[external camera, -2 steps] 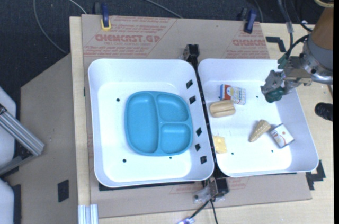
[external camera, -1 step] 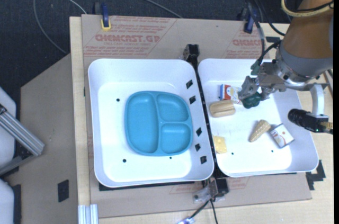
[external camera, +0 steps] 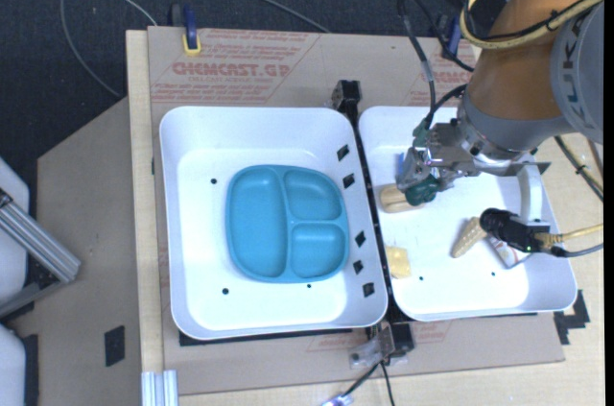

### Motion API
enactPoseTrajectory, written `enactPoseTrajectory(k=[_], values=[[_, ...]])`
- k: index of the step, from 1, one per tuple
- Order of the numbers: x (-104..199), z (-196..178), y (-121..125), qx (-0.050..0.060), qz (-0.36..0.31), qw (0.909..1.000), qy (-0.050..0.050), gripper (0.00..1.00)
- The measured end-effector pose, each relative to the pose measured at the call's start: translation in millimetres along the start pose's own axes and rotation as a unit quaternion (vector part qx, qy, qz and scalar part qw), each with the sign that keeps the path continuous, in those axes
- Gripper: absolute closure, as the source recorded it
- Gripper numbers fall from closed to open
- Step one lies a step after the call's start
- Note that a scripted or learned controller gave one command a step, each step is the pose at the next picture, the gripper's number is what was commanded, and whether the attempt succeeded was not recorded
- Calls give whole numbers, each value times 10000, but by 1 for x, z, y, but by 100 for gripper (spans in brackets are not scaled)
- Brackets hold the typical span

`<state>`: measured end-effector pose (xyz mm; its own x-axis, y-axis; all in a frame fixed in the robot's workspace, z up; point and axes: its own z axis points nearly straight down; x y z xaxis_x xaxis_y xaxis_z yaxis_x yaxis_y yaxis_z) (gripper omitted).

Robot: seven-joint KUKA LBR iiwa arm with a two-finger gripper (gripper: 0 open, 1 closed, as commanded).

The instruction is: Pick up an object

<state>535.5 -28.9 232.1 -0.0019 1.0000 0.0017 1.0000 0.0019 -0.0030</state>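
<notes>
Tan object [external camera: 393, 197] lies just beside the claw [external camera: 419, 188], left of it.

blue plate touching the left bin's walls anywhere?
Apart. The camera view shows the blue plate lying in the middle of the left bin, with bare white floor visible all around it between its edge and the walls.

Two bins side by side on desk [external camera: 249, 59]. Left bin [external camera: 182, 203]: divided plate [external camera: 286, 224] at centre. Right bin [external camera: 499, 294]: gripper [external camera: 420, 179] over its left part; small block [external camera: 398, 262] near left wall; wedge [external camera: 465, 238] right of block.
</notes>
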Motion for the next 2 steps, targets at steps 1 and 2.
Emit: enactPoseTrajectory(k=[1,2], values=[[60,-2,-13,0,-7,10000,2,100],[115,-9,-24,-11,-20,10000,4,100]])
